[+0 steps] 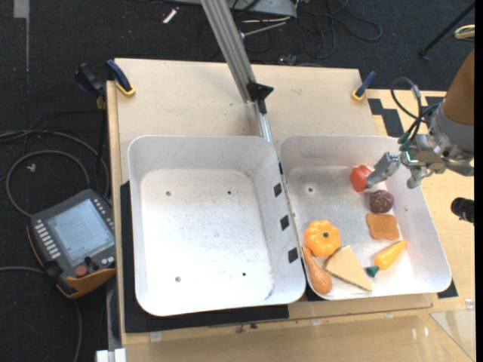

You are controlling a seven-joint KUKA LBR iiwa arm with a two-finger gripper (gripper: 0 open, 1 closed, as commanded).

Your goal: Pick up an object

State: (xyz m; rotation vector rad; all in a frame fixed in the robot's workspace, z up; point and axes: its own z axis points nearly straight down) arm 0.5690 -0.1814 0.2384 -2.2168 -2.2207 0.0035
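Tomato [361,176], red, sits near the far edge of the right bin [434,236], just left of the gripper [402,170], whose fingers are spread with nothing between them. That bin carries seven items, one each: tomato, dark plum [381,200], toast [383,227], carrot [389,255], pumpkin [323,238], cheese wedge [349,268], sweet potato [318,273].
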